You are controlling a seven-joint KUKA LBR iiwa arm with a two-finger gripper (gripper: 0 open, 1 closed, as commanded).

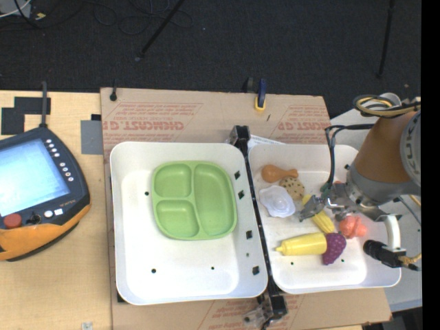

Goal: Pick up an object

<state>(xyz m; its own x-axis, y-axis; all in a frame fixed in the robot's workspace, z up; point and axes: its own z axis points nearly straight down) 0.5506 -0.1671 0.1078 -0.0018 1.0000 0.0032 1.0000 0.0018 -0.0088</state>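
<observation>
Inside right bin (309, 280), gripper (317, 208) beside corn (322, 221) (touching unclear).

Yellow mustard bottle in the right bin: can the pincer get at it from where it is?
Probably yes. The yellow mustard bottle lies uncovered just below the pincer, though purple grapes touch its right end.

Bench (62, 108), light wood, seen from above. A brown cardboard sheet (172, 119) with red lettering lies on it, bearing two shallow white bins side by side: left bin (137, 267) and right bin (323, 280). A control pendant (38, 191) with a screen rests at the bench's left edge.
</observation>
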